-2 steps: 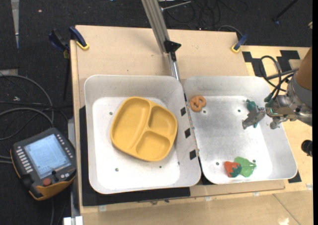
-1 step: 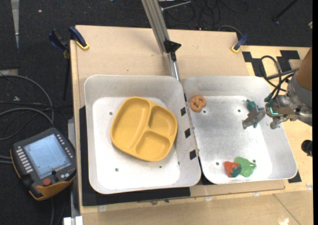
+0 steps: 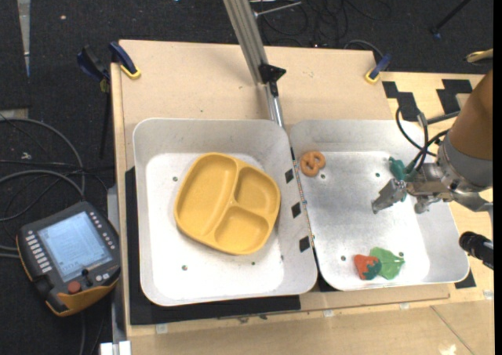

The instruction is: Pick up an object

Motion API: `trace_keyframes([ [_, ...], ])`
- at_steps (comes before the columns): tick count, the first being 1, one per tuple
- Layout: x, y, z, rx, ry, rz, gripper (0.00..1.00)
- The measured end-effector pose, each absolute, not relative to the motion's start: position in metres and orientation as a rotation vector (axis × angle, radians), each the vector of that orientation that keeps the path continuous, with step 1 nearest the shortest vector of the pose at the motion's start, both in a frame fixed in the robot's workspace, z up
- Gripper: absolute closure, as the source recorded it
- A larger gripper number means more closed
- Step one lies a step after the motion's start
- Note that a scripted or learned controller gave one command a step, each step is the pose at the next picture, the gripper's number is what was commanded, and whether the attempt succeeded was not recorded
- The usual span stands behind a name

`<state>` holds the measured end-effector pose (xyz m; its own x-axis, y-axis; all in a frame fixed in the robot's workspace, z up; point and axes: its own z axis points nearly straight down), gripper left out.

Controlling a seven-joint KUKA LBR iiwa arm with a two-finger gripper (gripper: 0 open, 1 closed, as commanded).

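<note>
The worktop (image 3: 204,79) carries 2 shallow white bins side by side. The left bin (image 3: 157,189) holds a yellow divided plate (image 3: 227,203) with 3 compartments, lying flat near the middle and slightly turned. The right bin (image 3: 345,212) holds 2 small things: a brown pretzel-shaped toy (image 3: 312,163) near its far left corner, just beside the wall shared with the left bin, and a green and red toy (image 3: 378,265) near its front edge, the red part on the left and the green part on the right. The arm (image 3: 474,138) reaches in from the right, and its end effector (image 3: 391,193) hangs over the right half of the right bin, between the 2 small toys and well apart from both. One grey finger (image 3: 384,198) points down and to the left toward the bin floor; whether the fingers are spread or closed cannot be told from this angle, and nothing is visible between them. A handheld control pad (image 3: 67,255) with a lit screen lies on the floor to the left of the worktop.
</note>
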<state>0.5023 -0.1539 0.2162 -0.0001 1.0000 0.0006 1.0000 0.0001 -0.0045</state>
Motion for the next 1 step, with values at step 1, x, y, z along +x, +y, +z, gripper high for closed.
trace_keyframes([
  [1, 0.496, -0.1451, 0.158, -2.217, -2.217, 0.005, 0.0],
])
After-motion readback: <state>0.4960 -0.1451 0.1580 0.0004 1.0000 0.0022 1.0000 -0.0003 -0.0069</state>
